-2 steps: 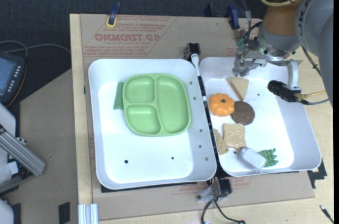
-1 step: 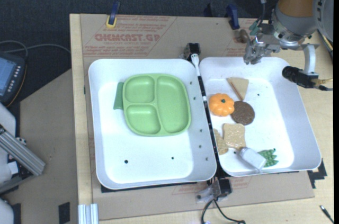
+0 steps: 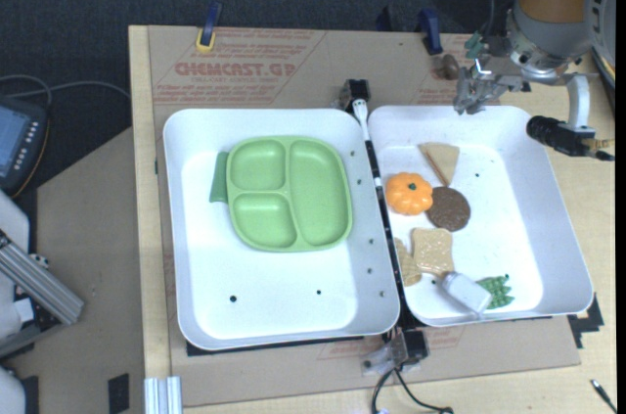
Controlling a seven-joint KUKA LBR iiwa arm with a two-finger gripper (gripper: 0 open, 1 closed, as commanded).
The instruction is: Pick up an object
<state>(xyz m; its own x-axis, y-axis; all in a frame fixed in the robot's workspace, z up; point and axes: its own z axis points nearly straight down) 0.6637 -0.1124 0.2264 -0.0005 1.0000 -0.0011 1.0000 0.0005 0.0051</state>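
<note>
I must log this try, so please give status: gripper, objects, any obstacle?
Gripper above right bin's far rim, nothing seen between fingers. Orange pumpkin, brown cookie, crackers lie untouched. No obstacle seen.

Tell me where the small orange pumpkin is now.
The small orange pumpkin lies in the right white bin, near its left wall, touching the round dark brown cookie.
</note>
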